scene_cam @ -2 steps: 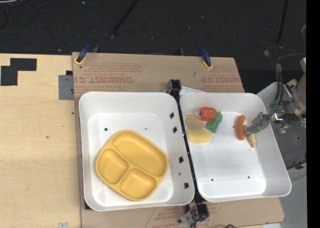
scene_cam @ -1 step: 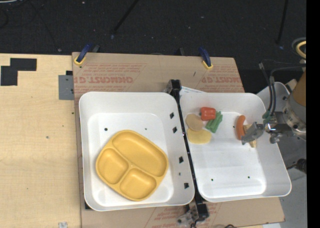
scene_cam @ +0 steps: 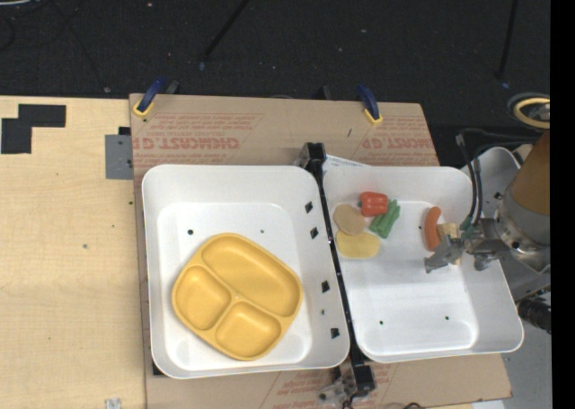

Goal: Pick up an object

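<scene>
Nearby, the gripper [scene_cam: 446,257], its hold unclear, hovers beside an orange sausage [scene_cam: 432,226], perhaps touching.

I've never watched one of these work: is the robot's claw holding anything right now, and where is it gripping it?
Nothing shows between the gripper's tips. It sits beside the orange sausage-shaped piece in the right bin.

You see two smooth white plastic bins [scene_cam: 386,344] on brown printed cardboard [scene_cam: 269,133]. The yellow tray [scene_cam: 235,295] looks like glossy plastic. The desk [scene_cam: 63,245] shows pale matt wood.
</scene>
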{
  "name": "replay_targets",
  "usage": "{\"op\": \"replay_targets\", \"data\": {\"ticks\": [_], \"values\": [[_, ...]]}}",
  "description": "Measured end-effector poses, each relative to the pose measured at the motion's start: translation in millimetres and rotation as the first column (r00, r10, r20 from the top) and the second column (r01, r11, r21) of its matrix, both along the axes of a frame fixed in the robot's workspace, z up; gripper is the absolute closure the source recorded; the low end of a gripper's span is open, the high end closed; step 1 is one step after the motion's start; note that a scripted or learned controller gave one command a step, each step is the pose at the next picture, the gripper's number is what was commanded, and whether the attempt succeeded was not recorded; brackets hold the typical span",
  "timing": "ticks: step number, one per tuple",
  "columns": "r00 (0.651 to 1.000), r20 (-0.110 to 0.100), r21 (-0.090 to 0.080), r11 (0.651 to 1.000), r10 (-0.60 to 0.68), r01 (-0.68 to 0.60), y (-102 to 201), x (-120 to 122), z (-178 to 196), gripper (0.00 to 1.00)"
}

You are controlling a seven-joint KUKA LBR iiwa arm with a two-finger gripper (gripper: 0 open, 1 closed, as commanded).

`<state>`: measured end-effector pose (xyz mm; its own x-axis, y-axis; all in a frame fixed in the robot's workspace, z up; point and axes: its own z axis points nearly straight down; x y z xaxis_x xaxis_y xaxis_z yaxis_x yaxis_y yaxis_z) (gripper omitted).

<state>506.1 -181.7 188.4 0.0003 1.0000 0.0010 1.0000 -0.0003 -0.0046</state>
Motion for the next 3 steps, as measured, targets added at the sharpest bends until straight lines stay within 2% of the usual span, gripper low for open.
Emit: {"op": "replay_targets", "data": {"ticks": [1,2,3], "values": [[1.000,0.000,0.000,1.000,0.001,-0.001,8.3,2.4,-46.7,0.00],[1.000,0.004,-0.001,1.000,-0.001,0.001,7.0,2.8,-34.6,1.00],[1.000,0.007,-0.002,1.000,0.000,0.000,3.9,1.0,7.4,1.00]]}}
